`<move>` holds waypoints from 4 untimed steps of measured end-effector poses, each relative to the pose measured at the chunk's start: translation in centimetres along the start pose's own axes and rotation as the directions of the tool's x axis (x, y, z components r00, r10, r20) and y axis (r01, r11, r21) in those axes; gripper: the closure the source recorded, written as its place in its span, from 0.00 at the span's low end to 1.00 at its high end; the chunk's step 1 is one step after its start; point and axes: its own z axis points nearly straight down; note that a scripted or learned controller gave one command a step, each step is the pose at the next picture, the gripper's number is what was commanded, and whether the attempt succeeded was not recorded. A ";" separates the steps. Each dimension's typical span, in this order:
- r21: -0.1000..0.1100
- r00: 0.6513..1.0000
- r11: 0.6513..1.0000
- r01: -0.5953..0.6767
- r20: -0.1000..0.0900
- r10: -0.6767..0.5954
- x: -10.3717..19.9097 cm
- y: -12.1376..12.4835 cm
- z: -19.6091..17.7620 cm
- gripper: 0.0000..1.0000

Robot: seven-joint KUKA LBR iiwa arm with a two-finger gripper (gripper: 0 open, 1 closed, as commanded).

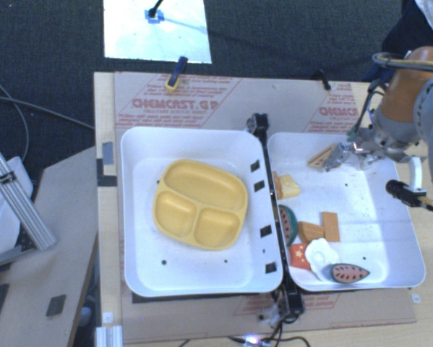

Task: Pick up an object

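Down over the far end of the right bin [400, 226], the gripper [344, 152], hung from the grey arm [418, 103] with its orange band. Just left of the tips, touching or nearly so, a tan wedge-shaped piece [320, 157]. Too blurred at the tips to call spread or clenched; nothing seen clamped between them. Long axis of the wedge slanting from near-left up to far-right, the narrow end pointing near-left, the broad end toward the claw. Likely target on that showing, so a small shift left and a touch nearer looks needed to straddle it across the short side. Further toward the near side, well apart: a yellow block [288, 187], orange blocks [322, 228], a watermelon slice [350, 272]. In the left bin [140, 266], a yellow divided plate [200, 203].
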 end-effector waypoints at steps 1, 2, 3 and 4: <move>0.002 1.000 1.000 0.002 -0.001 -0.002 0.0 0.0 -1.1 1.00; -0.007 1.000 1.000 -0.008 0.001 0.008 1.8 -5.5 0.2 1.00; -0.004 1.000 1.000 -0.002 -0.002 0.002 9.1 -11.4 0.2 1.00; -0.020 1.000 1.000 0.002 0.002 -0.001 11.3 -2.3 -0.1 1.00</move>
